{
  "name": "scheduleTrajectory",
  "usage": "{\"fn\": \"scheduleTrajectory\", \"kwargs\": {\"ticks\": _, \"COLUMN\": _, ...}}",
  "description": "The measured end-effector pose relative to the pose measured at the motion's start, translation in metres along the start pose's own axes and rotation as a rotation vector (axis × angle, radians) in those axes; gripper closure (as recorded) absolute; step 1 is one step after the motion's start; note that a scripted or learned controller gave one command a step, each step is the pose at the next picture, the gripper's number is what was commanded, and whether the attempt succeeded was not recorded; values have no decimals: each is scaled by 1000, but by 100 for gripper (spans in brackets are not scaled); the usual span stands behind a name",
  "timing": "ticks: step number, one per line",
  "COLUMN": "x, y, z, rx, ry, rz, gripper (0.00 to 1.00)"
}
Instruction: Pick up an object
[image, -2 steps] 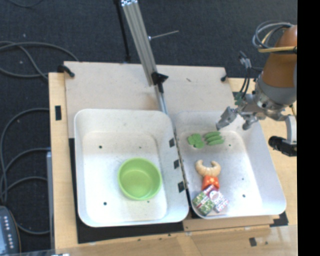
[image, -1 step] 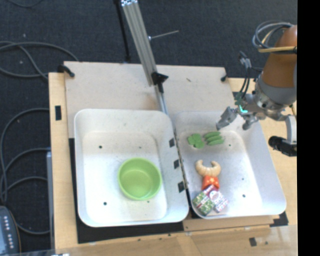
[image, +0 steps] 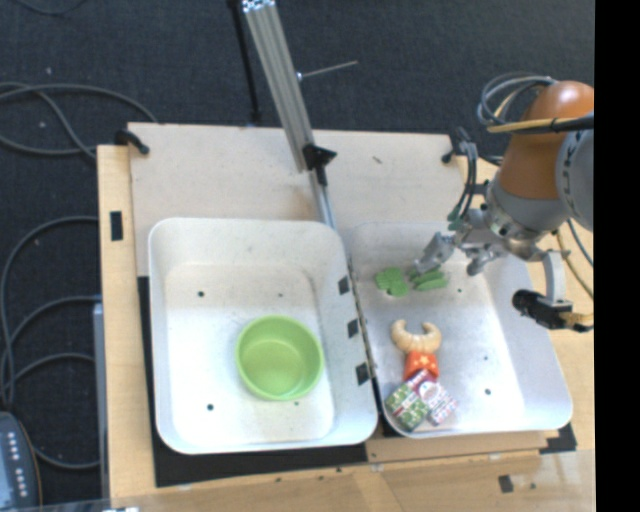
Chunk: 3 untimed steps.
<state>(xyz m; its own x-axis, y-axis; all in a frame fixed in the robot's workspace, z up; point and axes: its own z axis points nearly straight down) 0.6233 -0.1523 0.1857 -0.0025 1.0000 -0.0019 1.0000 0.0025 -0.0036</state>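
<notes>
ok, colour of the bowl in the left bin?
Light green bowl, plain with no pattern, seen in the camera view.

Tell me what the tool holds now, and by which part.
Cannot be told. The tool is low over the green toy in the right bin, touching or nearly so; no hold is visible.

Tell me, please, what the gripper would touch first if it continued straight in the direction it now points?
Probably the small green plastic object in the right white bin. The gripper slants down and left just above it, though the depth is unclear.
</notes>
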Motion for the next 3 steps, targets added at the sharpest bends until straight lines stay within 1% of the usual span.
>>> {"fn": "scheduleTrajectory", "kwargs": {"ticks": 1, "x": 6, "y": -3, "z": 46, "rx": 0, "ry": 0, "rz": 1, "gripper": 0}}
{"fn": "scheduleTrajectory", "kwargs": {"ticks": 2, "x": 5, "y": -4, "z": 87, "rx": 0, "ry": -1, "rz": 3, "gripper": 0}}
{"fn": "scheduleTrajectory", "kwargs": {"ticks": 3, "x": 4, "y": -2, "z": 73, "rx": -8, "ry": 0, "rz": 6, "gripper": 100}}
